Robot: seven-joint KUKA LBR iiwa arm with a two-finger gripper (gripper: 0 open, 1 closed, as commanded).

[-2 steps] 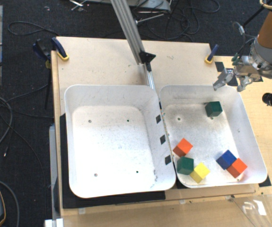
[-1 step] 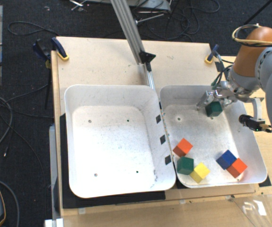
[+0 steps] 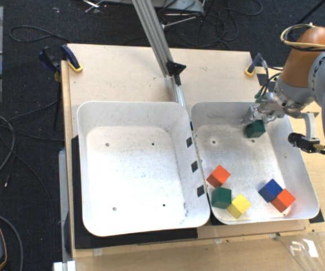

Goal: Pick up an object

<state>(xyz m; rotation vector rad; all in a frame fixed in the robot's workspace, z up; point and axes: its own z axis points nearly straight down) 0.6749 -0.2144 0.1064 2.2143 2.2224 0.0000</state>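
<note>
No brand, label or writing can be read anywhere on the bench, the bins or the blocks.

Two white bins sit side by side. The left bin (image 3: 131, 168) has only dark specks on its floor. The right bin (image 3: 247, 157) holds my work: an orange block (image 3: 219, 175) lies near the bin's left wall, with a green block (image 3: 221, 197) just below it and a yellow block (image 3: 239, 205) touching that green one on its right. Toward the near right corner a blue block (image 3: 271, 189) and a second orange-red block (image 3: 284, 200) sit pressed together. These five all rest on the bin floor, well apart from me.

My gripper (image 3: 256, 123) hangs over the far part of the right bin, near its back wall. A dark green block (image 3: 255, 130) sits at my fingertips, tilted, and it seems to be clamped between them and raised a little off the floor, with a small shadow beneath it. My fingers look closed on its upper edges, though the grip itself is small and partly hidden by my wrist.

A grey pole (image 3: 154, 30) slants down from the far side to the seam between the bins.
</note>
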